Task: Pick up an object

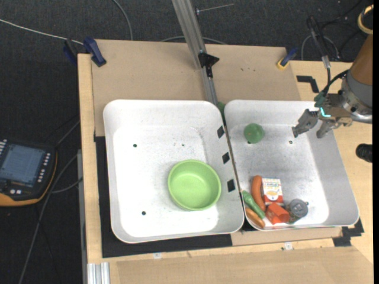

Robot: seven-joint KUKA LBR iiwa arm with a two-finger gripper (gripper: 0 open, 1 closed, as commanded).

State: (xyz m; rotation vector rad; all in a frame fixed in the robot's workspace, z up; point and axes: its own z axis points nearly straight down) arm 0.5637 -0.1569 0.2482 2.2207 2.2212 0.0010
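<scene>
Your jaws [315, 124] look open and hold nothing, high over the right bin [331, 176]; the ball [254, 133] sits alone near them and could roll off if you pinch it; the carrot [256, 192] pile is crowded, so you might slip.

Tan bench [148, 76] carries two shallow white bins side by side: left bin [118, 123], right bin [331, 176], touching along the middle. A black mat [102, 218] shows under them at the bench's front-left. Blue clamp [95, 51] on back-left corner, another clamp [287, 57] on back-right.
</scene>
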